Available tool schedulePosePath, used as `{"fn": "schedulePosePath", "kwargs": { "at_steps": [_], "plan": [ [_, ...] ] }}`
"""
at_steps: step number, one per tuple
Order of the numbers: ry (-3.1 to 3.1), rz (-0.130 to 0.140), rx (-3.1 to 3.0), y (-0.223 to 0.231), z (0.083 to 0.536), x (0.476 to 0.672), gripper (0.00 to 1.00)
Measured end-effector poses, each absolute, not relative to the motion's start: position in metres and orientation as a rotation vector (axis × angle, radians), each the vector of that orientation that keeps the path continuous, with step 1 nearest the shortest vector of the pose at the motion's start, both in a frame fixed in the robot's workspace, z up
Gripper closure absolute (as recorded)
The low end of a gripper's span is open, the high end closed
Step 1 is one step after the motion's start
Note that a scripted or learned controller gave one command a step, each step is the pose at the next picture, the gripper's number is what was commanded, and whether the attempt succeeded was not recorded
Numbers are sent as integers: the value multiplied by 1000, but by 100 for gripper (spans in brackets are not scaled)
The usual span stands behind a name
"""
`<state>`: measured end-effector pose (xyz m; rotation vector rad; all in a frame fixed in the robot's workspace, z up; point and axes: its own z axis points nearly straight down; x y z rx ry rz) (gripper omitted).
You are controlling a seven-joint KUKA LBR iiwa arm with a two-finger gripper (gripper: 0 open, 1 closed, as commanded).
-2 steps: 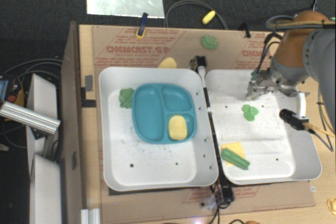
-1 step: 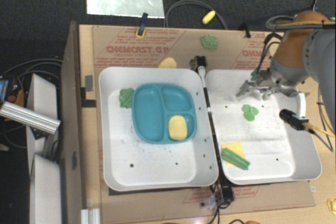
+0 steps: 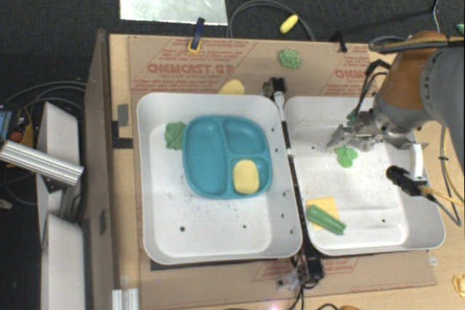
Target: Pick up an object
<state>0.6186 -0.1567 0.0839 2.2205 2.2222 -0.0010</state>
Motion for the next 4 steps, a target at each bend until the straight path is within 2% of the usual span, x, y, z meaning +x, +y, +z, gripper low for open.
{"fn": "schedulePosePath", "kwargs": {
  "at_steps": [1,2,3,4],
  "plan": [
    [2221,6,2216,-156,96,621,100],
    [2207,10,2209,-211,229,640,100],
    [2222,2,2216,-207,220,637,0],
    [2224,-4,2225,-206,77,597,0]
  ]
}}
